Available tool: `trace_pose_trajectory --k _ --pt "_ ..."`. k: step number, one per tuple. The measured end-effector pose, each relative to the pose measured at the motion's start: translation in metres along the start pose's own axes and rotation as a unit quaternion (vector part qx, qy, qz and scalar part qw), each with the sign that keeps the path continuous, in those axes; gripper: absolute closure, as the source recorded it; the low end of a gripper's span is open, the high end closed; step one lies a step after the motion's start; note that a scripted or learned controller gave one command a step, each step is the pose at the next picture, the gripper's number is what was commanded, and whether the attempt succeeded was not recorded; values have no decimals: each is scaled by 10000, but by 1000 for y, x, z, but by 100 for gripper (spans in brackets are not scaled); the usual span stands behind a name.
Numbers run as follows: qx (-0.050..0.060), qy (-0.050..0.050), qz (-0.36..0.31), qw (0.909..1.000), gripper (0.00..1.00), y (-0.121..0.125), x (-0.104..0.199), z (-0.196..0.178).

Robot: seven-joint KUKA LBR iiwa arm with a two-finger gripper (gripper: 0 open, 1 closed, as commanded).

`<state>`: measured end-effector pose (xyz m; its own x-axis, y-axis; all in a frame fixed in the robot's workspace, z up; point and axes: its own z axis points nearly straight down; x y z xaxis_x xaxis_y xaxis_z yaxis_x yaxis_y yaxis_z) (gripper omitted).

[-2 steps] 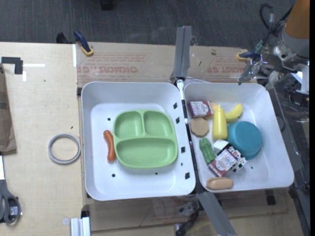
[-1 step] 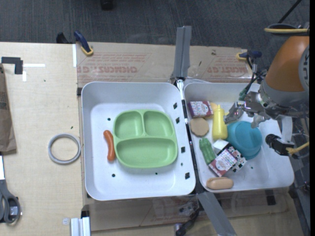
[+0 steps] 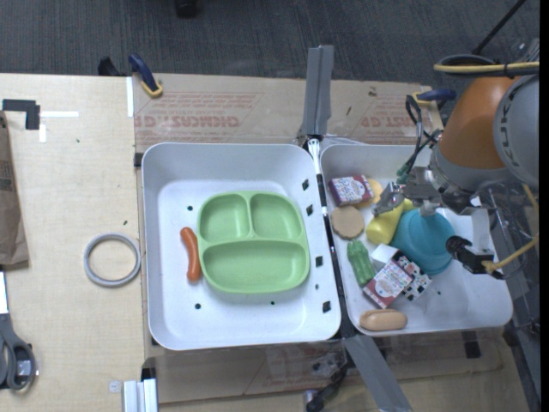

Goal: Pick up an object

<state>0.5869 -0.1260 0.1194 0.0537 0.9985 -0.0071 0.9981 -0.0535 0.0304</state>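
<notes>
The pincer (image 3: 393,197) is positioned directly above the yellow toy (image 3: 385,225) in the right bin (image 3: 480,309), beside the blue cup (image 3: 424,240); its opening cannot be determined.

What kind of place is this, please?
Probably a robot lab test bench: an arm over two white bins of toy food, a cardboard-covered bench, and office carpet behind.
</notes>
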Motion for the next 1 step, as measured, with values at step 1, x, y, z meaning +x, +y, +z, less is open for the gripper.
trace_pose_trajectory --k 1 --pt "158 29 45 9999 0 20 29 -50"
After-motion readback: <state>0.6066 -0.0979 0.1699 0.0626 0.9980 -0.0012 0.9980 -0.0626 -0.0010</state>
